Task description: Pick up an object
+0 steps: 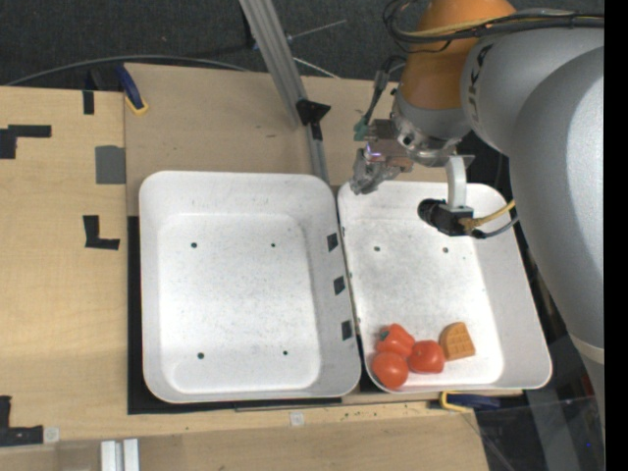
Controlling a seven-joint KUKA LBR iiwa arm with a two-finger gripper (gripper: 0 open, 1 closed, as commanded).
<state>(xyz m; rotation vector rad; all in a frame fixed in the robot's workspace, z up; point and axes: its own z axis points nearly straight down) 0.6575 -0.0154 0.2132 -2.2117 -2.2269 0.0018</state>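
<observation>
Risk: long travel from upper centre to lower right; likely miss, or graze of the right bin [510,292] wall, since targets crowd the near corner.
Targets: red pieces [404,354] clustered, touching; tan block [456,340] just beside, lower right of frame.
Arm: reaching in from right, wrist bent down.
Pincer [365,181]: over bin's far left corner, well apart from targets; grip state cannot be told.
</observation>
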